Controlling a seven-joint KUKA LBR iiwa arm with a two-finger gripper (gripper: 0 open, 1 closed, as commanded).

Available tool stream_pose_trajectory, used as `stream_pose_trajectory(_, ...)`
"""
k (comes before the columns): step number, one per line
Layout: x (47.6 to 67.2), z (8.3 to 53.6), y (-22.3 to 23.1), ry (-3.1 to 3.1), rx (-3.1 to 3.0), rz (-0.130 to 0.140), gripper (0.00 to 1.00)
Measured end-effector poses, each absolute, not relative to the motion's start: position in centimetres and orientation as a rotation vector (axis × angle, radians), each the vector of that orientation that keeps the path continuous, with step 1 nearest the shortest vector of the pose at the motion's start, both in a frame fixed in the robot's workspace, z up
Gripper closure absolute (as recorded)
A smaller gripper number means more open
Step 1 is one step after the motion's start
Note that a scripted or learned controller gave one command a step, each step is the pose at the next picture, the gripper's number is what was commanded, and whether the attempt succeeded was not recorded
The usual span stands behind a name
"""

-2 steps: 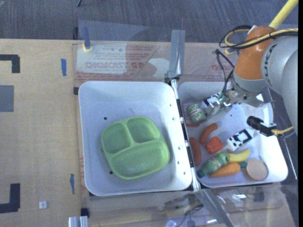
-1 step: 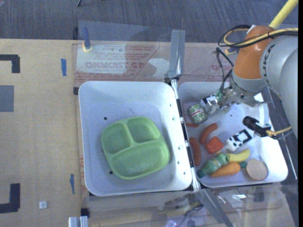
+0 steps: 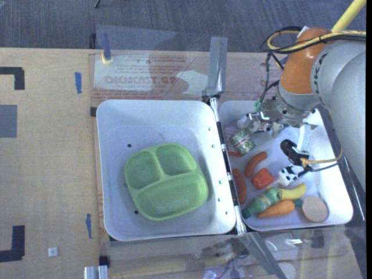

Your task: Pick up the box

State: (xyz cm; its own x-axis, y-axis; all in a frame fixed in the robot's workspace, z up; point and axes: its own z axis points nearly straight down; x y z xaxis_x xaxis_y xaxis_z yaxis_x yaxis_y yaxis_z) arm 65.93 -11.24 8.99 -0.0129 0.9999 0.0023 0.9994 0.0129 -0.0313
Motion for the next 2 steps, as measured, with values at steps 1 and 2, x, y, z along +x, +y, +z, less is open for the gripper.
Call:
stream_pose_trajectory(1,66.03,8.68,-10.24,-2.113,-2.304,0.04,0.0)
stream_pose_trajectory(2,65.81,9.33,-9.79,-2.105,-2.294,0.045,1.0)
